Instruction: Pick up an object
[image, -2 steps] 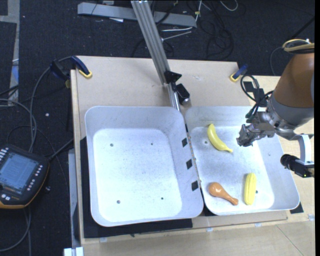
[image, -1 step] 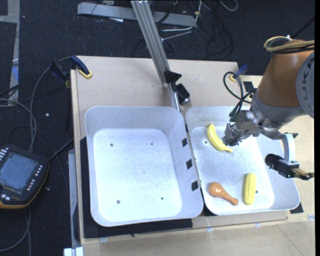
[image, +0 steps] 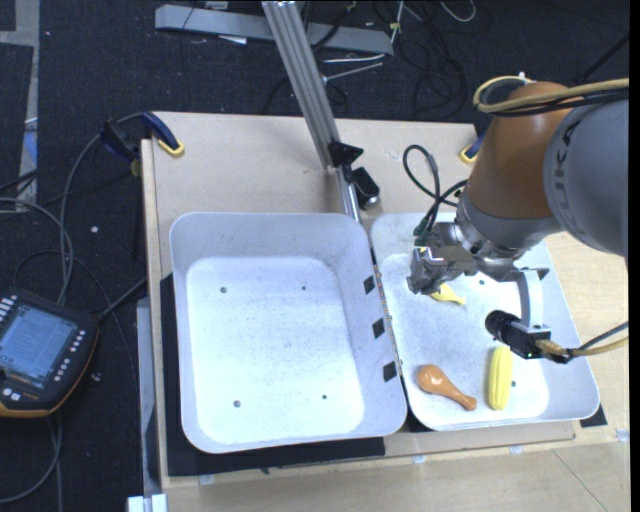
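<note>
Down front in the right bin (image: 560, 405) lie an orange drumstick toy (image: 446, 387) and corn cob (image: 499, 378). End effector (image: 432, 277) sits low over a yellow piece (image: 450, 295), mostly hidden; whether it grips, I cannot tell.

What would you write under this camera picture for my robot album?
Robot hand low in the right bin by a small yellow thing, with a toy corn cob and an orange toy nearby.

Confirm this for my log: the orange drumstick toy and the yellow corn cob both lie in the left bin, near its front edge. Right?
Wrong bin. The camera view shows the orange drumstick toy and the yellow corn cob lying in the right bin, near its front edge.
</note>
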